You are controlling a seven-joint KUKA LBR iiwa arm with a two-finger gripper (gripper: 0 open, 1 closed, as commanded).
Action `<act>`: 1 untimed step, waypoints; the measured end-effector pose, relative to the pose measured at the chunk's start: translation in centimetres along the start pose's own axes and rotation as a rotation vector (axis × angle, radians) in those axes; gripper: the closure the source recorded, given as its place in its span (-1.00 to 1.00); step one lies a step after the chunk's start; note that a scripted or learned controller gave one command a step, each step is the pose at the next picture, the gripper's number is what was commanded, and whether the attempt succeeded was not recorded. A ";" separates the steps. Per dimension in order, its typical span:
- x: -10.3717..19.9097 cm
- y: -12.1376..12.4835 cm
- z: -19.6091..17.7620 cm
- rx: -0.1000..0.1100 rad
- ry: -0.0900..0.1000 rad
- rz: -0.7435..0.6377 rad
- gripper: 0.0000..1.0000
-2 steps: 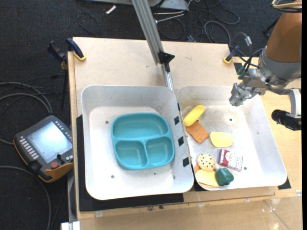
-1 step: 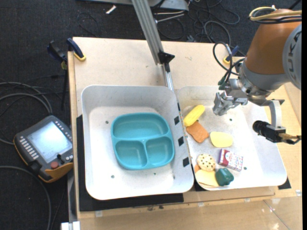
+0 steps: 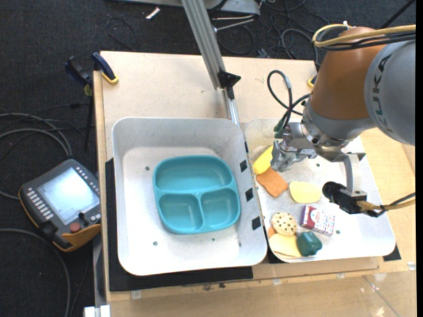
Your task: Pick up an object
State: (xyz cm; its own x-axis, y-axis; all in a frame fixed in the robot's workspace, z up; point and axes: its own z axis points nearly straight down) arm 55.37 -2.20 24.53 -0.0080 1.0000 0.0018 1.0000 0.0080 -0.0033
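Nearest me, a green object [image 3: 308,244] lies at the right bin's [image 3: 370,236] six o'clock. My gripper [image 3: 279,162] hangs at ten o'clock, touching a banana [image 3: 263,160]; I cannot tell its opening.

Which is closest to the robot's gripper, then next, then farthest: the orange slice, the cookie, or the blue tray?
Measured from the gripper in the camera view:
1. Orange slice, just below it in the right bin.
2. Cookie, lower in the same bin, near the front.
3. Blue tray, over in the left bin.
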 end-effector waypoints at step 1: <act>5.2 -1.9 1.2 0.001 0.000 0.000 1.00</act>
State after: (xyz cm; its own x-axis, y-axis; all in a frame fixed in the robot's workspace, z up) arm 53.41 3.03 23.37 -0.0080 1.0000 0.0019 1.0000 0.0080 -0.0040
